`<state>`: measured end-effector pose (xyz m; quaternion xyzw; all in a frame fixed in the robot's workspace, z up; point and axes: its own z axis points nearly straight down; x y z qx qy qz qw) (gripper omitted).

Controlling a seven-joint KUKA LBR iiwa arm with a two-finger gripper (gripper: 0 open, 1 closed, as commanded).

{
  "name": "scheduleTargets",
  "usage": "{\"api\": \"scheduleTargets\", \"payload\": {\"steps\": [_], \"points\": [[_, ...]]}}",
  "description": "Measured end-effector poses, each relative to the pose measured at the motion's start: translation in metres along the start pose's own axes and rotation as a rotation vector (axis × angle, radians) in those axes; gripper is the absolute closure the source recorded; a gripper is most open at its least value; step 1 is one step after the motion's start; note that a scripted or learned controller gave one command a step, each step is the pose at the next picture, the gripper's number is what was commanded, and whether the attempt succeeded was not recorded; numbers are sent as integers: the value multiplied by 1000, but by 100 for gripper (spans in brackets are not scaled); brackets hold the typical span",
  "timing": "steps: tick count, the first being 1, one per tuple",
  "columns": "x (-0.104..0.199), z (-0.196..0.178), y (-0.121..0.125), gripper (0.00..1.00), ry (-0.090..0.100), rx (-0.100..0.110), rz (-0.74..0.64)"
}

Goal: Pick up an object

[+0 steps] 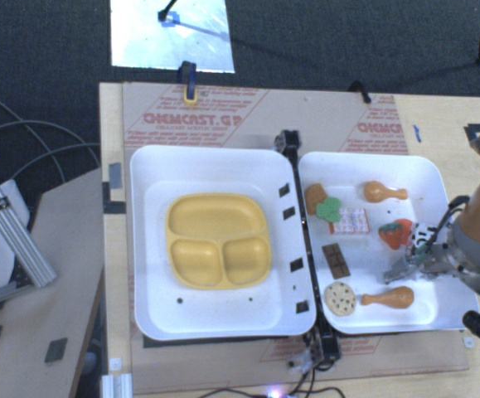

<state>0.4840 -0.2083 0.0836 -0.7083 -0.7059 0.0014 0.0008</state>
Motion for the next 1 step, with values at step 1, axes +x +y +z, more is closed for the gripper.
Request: {"api": "scheduleTargets", "payload": {"steps": [1], "points": [[3, -2, 63, 0, -1, -10, -10]]}}
